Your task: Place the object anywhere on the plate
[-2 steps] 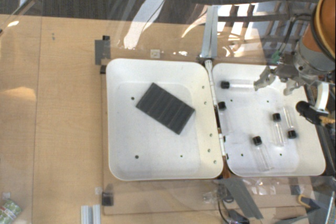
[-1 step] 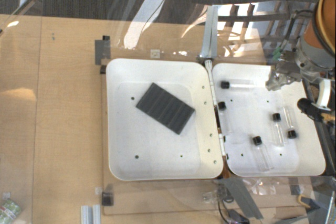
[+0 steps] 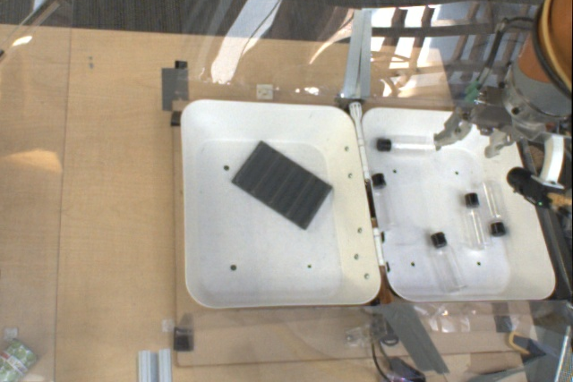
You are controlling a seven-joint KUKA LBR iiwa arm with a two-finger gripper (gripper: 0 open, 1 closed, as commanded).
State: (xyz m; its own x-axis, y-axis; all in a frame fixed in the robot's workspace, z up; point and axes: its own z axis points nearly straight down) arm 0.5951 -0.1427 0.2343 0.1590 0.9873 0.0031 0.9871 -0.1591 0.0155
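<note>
Bins sit side by side on the wooden bench point(image 3: 89, 192), both shallow and white. The left bin point(image 3: 206, 273) holds a dark grey ribbed rectangular plate point(image 3: 282, 184), lying flat and turned at a slant, toward the upper middle of that bin's floor. The right bin point(image 3: 528, 282) holds several clear vials with black caps: one vial point(image 3: 405, 142) lies near the top left corner, a second vial point(image 3: 474, 217) and a third vial point(image 3: 494, 208) lie close together toward the right, a fourth vial point(image 3: 445, 258) lies lower in the middle, and a lone black cap point(image 3: 378, 181) rests near the left wall. The arm point(image 3: 546, 58) reaches in from the right, its orange band at the upper right. The end effector point(image 3: 474, 134) hovers over the upper part of the right bin with its two fingers point(image 3: 448, 133) spread apart and nothing between them, well apart from the plate
</note>
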